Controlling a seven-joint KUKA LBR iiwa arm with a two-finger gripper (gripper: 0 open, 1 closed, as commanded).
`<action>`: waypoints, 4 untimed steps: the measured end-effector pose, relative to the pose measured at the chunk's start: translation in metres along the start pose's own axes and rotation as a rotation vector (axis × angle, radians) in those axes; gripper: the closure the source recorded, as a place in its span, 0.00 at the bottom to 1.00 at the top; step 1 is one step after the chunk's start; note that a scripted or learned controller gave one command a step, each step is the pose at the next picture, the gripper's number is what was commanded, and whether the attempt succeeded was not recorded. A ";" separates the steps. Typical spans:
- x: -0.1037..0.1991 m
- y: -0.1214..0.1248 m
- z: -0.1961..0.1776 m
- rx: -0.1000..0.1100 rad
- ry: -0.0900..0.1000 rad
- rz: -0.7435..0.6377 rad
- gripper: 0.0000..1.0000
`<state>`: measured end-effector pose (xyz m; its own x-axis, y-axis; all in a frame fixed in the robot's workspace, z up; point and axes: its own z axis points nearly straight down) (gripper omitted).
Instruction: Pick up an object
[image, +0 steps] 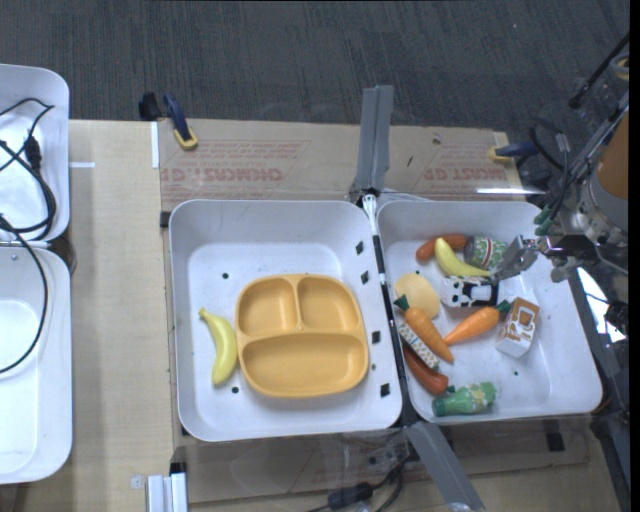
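Camera view from above showed the gripper (519, 255) low over the right bin (575, 395), fingers slightly apart and holding nothing, beside the banana (458, 262) and the cow toy (468, 292).

Hand (520, 256) low over the right bin (575, 385), beside a banana (457, 262) and green can (487, 249).

Floor up top is a dark grey carpet (300, 50) with a fine ribbed texture. The bench is a light wooden tabletop (110, 250), and a flat sheet of brown cardboard with red printed lettering (270, 160) lies across it. A blue-and-yellow clamp (178, 122) grips the cardboard's far left corner. Off to the left sits a white rounded tub (25, 300) with black cables (25, 190) draped over it. Lighting's even, with no harsh shadows.
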<state>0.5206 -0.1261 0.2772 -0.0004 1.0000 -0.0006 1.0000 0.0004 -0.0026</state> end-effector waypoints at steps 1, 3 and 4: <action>-0.034 0.070 0.052 -0.001 0.000 0.027 0.00; -0.010 0.143 0.150 -0.020 -0.006 -0.028 0.00; -0.049 0.133 0.183 -0.006 -0.003 -0.072 0.00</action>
<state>0.6535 -0.1754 0.0941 -0.0720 0.9974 -0.0033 0.9974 0.0720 0.0036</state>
